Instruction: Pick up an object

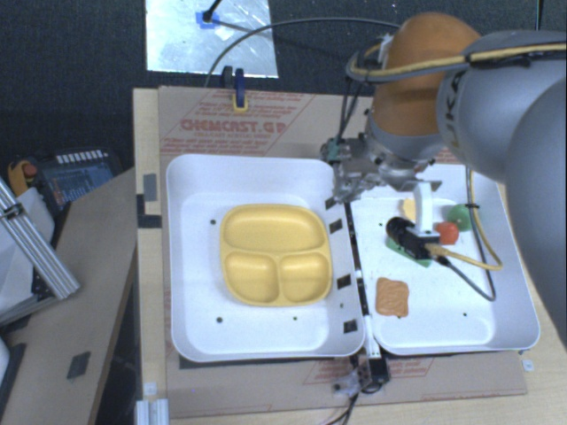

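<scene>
Groundwork for a pick, by the look of things; hanging the gripper (353, 182) low over the ridge (357, 277) where the two white bins meet, toward its far end; pinching nothing visible; being unable to tell whether spread or pressed together, with the tip blurred and tucked under the wrist. Noting candidates in the right bin (461, 319): a brown breaded patty (392, 297) lying flat and alone near the front wall, well apart from the gripper, toward the camera from it and a little to the view's right of the ridge; seeing no marked long axis on it, being roughly square, so expecting no particular wrist turn. Noting closer in, just to the view's right of the gripper, a pale yellow piece (407, 209), partly covered; farther right a red piece (447, 233) beside a green piece (461, 214), possibly touching. Noting in the left bin (190, 237) a yellow divided plate (270, 264), wide and shallow, likely graspable at the rim alone. Favouring the patty as the cleanest target, standing clear of neighbours; judging the coming move as travelling along the ridge toward the front, shifting slightly rightward, then descending.
</scene>
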Robot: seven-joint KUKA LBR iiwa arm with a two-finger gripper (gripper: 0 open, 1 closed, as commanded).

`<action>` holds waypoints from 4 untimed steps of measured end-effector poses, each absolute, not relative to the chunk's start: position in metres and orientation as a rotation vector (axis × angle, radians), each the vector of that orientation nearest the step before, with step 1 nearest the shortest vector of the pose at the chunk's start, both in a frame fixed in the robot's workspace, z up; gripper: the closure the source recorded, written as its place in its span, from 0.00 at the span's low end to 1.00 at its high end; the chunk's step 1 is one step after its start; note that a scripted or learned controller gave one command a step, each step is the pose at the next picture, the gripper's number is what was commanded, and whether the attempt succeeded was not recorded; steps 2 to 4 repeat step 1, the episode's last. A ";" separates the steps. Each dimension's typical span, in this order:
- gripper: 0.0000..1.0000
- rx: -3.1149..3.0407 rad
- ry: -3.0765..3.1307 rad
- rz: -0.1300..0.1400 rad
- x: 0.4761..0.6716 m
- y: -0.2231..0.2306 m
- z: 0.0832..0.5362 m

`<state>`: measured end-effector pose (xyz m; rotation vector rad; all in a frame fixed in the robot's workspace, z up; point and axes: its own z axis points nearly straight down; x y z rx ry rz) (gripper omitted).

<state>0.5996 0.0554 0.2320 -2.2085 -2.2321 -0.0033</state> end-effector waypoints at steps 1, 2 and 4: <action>1.00 -2.209 -2.230 -0.001 0.578 0.102 0.233; 1.00 -2.209 -2.230 -0.001 0.578 0.102 0.233; 1.00 -2.209 -2.230 -0.001 0.578 0.102 0.233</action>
